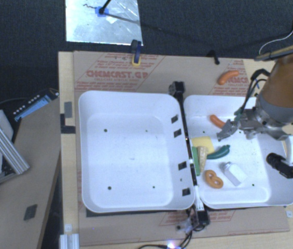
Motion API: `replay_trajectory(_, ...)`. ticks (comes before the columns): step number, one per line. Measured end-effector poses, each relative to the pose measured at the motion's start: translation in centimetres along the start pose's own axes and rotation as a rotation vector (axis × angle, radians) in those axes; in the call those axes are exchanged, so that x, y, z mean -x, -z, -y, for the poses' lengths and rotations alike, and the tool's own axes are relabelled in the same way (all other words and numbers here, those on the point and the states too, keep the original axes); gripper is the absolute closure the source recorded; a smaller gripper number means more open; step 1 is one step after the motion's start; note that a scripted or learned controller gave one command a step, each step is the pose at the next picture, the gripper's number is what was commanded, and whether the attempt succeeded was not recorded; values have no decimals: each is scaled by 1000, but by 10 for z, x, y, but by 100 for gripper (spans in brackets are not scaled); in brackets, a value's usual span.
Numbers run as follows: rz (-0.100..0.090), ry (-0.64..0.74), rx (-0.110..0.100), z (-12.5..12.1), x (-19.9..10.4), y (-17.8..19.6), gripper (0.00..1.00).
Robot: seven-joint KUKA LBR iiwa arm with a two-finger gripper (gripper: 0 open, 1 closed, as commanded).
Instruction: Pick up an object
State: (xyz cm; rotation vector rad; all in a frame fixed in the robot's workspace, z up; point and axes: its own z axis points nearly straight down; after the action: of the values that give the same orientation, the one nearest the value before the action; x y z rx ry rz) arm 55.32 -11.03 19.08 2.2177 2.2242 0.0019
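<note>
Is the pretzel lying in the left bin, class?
No: the pretzel lies in the right bin, near its front edge beside the small white bottle.

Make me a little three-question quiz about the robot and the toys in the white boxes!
1. True or false: the green toy lies in the right bin.
2. Which lies nearest the bench's front edge? A) pretzel B) yellow block C) orange sausage
3. Fill in: the gripper hangs over the ____ bin.

Key: 1 true; 2 A; 3 right.
</note>
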Motion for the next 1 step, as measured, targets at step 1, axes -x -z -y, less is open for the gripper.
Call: replay_trajectory(1,1,-3,-1,-8,40,-89,0)
